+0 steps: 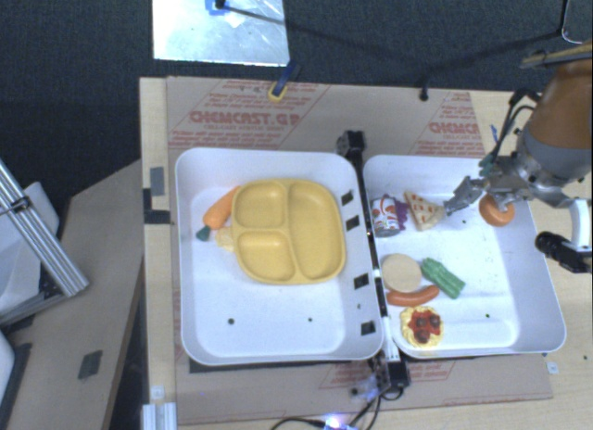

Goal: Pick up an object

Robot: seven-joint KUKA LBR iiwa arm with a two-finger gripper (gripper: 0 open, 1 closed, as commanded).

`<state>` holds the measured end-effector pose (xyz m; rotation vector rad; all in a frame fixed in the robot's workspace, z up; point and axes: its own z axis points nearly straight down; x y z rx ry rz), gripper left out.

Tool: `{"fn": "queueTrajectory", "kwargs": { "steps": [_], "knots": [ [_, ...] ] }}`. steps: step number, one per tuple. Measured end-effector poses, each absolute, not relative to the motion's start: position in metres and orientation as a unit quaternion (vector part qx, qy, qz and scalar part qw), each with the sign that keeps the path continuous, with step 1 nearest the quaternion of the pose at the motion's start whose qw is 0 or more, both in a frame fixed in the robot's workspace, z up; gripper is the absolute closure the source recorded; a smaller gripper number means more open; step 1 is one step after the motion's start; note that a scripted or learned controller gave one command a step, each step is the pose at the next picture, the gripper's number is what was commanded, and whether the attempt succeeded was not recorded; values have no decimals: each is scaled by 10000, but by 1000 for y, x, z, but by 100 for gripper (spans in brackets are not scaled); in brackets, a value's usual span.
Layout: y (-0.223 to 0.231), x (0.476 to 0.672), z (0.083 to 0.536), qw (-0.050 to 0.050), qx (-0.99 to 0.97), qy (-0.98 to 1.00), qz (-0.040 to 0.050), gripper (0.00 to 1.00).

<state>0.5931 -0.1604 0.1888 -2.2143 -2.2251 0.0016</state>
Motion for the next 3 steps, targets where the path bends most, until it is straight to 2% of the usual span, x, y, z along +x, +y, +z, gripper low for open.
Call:
{"fn": "queueTrajectory", "kwargs": {
  "steps": [2,3],
  "knots": [
    [-154,599,90,15,-7062,-7080,8,0],
    [-155,602,104,-21,-7059,-7083,-12,100]
  ]
}}
